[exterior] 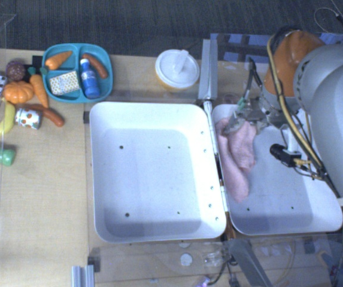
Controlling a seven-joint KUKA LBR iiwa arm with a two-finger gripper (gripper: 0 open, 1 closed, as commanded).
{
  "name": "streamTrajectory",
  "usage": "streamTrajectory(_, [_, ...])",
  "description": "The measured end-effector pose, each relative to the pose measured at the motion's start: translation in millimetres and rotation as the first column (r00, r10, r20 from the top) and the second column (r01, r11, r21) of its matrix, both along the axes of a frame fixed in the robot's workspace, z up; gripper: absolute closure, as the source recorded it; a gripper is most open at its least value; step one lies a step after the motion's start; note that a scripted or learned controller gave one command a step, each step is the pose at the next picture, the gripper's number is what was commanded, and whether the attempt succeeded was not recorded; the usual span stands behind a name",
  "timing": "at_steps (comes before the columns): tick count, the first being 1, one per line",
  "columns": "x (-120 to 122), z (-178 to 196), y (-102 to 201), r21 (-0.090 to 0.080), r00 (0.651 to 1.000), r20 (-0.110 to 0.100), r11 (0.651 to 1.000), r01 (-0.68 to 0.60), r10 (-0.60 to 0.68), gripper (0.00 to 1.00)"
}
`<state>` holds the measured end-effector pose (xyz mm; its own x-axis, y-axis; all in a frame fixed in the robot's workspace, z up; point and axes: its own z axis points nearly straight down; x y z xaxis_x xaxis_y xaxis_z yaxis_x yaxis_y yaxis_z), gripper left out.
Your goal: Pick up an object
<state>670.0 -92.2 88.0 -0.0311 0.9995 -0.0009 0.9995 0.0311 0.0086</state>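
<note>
Inside the right bin (315,217), a pink cloth (238,157) is lying crumpled along the bin's left wall, its long axis running from the far end toward the near end, with the lower tip pointing at the near-left corner. At the cloth's upper end, the gripper (245,113) is hanging right against the fabric; whether it is pinching the cloth is something I cannot tell. Beside it, the left bin (153,220) is sitting edge to edge with the right one. Beyond the bins, a teal divided plate (102,58) and a lidded cup (177,69) are resting on the bench (39,208).
</note>
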Motion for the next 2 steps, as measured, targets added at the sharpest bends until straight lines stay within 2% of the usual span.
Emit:
streamTrajectory(1, [1.1, 0.2, -32.4, -0.003, 0.997, 0.0, 0.997, -0.083, 0.083, 0.0])
streamTrajectory(2, [3.4, 12.7, -30.3, -0.004, 0.996, 0.006, 0.996, -0.089, 0.089, 1.0])
